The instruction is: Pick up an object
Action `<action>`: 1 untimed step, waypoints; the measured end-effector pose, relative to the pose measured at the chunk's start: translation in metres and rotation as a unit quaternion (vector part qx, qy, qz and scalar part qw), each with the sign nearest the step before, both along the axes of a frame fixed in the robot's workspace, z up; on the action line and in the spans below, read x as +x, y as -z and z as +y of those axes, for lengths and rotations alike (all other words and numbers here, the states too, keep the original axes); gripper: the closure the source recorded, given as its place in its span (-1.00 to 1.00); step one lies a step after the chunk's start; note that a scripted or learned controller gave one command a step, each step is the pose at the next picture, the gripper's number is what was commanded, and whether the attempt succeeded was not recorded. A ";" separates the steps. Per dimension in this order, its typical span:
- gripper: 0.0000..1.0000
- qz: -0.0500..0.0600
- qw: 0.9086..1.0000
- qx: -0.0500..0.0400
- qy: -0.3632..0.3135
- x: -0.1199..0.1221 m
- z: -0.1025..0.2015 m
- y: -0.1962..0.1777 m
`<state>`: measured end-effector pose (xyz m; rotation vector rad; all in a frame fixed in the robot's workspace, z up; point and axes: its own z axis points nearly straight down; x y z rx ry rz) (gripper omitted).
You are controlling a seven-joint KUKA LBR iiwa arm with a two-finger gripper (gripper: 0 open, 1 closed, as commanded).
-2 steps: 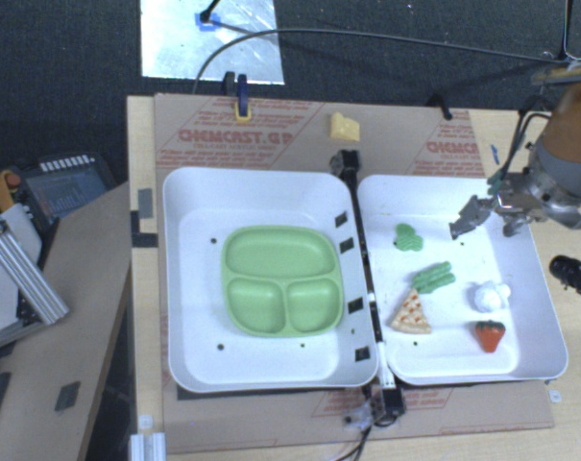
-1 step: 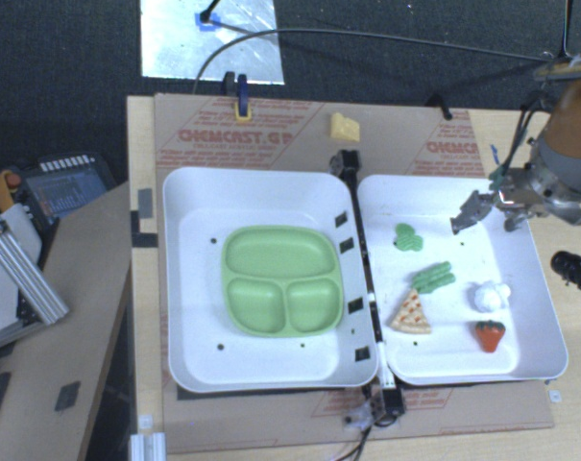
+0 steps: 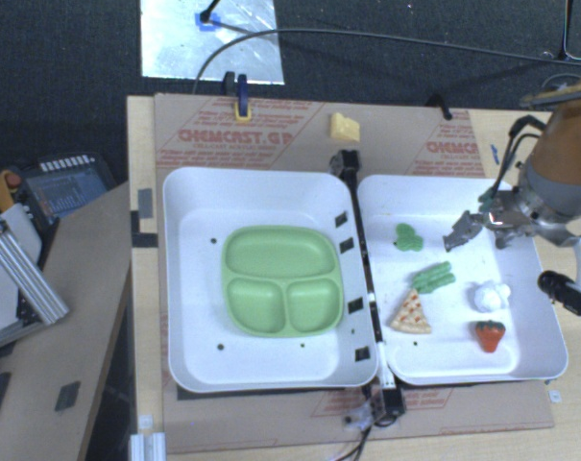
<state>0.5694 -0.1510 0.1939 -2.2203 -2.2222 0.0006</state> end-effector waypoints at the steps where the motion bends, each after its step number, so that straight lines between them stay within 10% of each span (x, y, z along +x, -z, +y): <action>1: -1.00 0.001 1.000 0.000 0.000 -0.003 0.007 0.044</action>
